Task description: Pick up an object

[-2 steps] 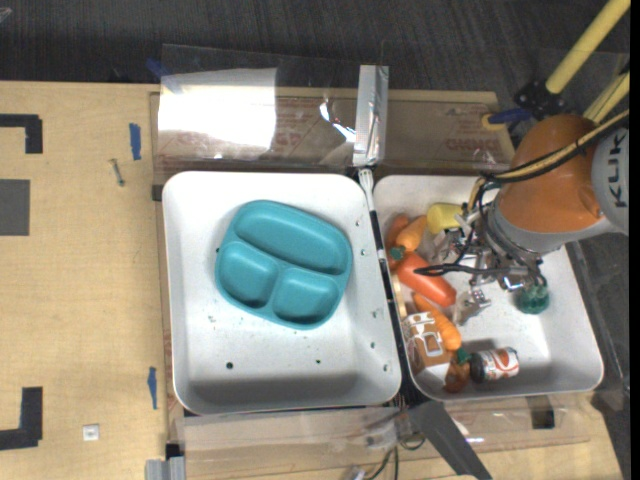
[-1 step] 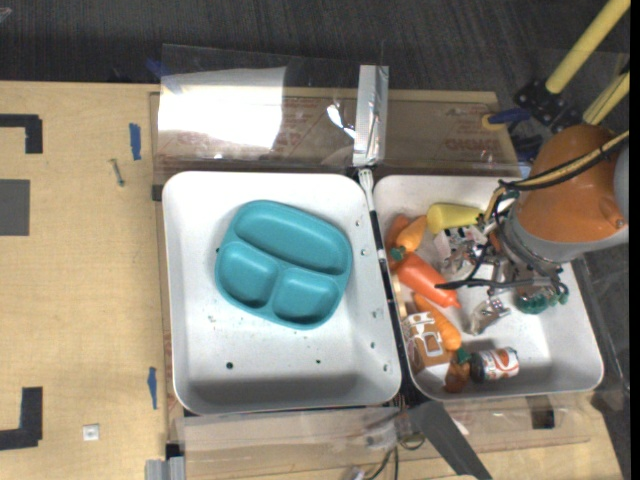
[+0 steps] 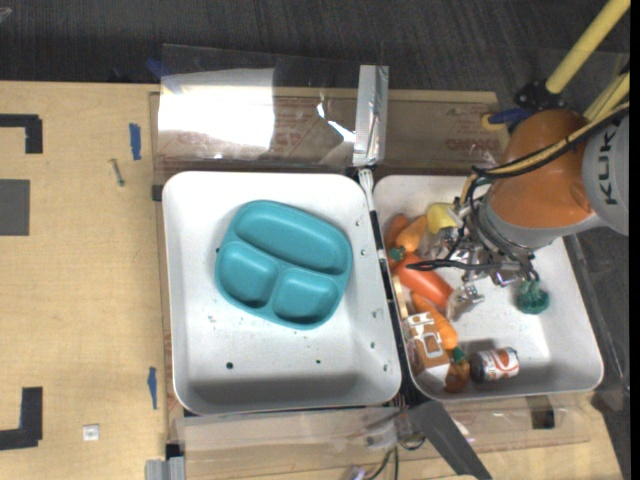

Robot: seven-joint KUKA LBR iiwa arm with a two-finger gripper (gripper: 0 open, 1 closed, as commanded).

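Gripper (image 3: pixel 478 280) hangs low in the right bin (image 3: pixel 575 353), right of centre frame, over the orange carrot (image 3: pixel 425 284); cables blur it, so I cannot tell its state or hold. Judged step: reaching. Next, close squarely on one item and lift.

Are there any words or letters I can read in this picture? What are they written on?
"KU" in white letters, cut off by the picture's edge, on the grey robot arm.
The small can lying in the right bin has a label, too blurred to read.
The brown board behind the bins has faint print, too blurred to read.
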